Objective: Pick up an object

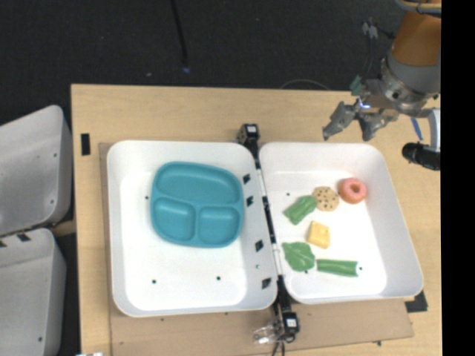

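Note:
My gripper (353, 124) hangs above the far edge of the right bin (397, 236), its two fingers spread open with nothing between them. Below it in that bin lie several toy foods. A pink donut (352, 190) is near the back right, and a tan cookie (324, 198) sits beside it. A green pod (299, 209) lies left of the cookie. A yellow wedge (319, 234) is in the middle. A green leaf (298, 256) and a green bean (337, 267) rest toward the front.
The left bin (126, 273) holds a teal divided plate (197, 203). A black clip strip (264, 221) joins the two bins. The wooden bench (185, 110) extends behind them, and white panels (30, 169) stand at the far left.

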Motion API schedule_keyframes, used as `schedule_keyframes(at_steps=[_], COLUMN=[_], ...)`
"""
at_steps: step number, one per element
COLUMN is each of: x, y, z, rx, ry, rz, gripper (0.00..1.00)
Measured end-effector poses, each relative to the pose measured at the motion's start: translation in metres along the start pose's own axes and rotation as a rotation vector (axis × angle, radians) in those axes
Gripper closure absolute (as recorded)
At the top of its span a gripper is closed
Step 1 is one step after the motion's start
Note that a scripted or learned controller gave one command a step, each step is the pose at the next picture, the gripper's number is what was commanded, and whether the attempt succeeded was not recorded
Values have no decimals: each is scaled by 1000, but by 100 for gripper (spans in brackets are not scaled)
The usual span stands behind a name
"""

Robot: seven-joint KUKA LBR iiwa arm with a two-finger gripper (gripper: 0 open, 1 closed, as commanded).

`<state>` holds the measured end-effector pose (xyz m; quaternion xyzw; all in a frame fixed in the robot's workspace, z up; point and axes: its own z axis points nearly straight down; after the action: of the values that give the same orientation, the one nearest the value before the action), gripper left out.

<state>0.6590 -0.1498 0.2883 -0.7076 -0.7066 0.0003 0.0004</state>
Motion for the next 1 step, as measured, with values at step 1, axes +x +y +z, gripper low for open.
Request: schedule_keyframes(at_steps=[1], x=[0], y=[0], z=[-1], rx=[-2], ry=[-1], rz=[-1], gripper=[0])
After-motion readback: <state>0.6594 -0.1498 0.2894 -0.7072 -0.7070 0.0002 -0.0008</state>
